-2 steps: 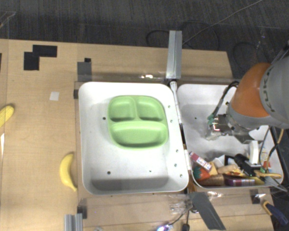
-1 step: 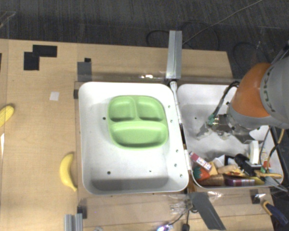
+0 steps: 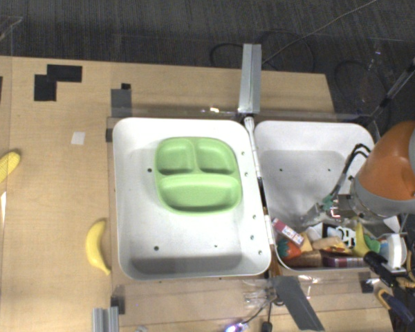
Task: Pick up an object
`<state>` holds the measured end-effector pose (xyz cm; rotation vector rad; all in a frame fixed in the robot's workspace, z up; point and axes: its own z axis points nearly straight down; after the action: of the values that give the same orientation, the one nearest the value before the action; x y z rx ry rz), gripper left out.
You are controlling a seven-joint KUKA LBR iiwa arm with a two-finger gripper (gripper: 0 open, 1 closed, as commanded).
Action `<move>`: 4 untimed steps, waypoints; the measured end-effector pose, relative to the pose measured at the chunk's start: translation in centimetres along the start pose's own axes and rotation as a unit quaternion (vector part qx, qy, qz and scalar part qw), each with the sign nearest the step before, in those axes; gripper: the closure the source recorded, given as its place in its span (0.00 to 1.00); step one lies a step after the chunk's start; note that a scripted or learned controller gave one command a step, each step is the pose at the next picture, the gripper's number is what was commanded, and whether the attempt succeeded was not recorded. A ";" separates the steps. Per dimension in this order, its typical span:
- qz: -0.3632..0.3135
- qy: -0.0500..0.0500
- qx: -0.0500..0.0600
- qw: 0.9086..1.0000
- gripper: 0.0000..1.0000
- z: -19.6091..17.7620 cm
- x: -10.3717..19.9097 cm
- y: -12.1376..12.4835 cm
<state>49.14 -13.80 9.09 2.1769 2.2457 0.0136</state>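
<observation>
From above, the desk (image 3: 48,206) carries two shallow white bins side by side. The left bin (image 3: 135,254) holds a green divided plate (image 3: 196,173) with three compartments, lying flat in the bin's upper middle. The right bin (image 3: 297,151) is bare in its upper part, while a jumble of small objects (image 3: 321,244) is heaped along its near edge: a red and pink packet, something brown, a yellow piece and a white item with black markings. None of the print on them is large or sharp enough to read.

The arm (image 3: 394,171) comes in from the right, its orange band over the right bin's far-right side, and the gripper (image 3: 335,209) sits low at the top of that heap, just beside or touching the clutter. Whether it is spread or pressed together cannot be told, as the wrist and cables cover it.

On the bare desk left of the bins lie a yellow banana (image 3: 97,246) and, at the far left edge, a yellow corn cob (image 3: 1,171). Black tape shapes (image 3: 55,80) mark the desk's upper left.
</observation>
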 end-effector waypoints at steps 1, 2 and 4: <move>0.000 0.000 0.000 1.000 0.00 0.0 0.0 0.0; -0.002 0.001 -0.004 1.000 1.00 -1.2 0.2 0.4; -0.194 0.001 -0.001 0.981 0.00 0.1 3.2 6.3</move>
<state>55.29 -10.39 9.11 1.6996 2.6235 0.0125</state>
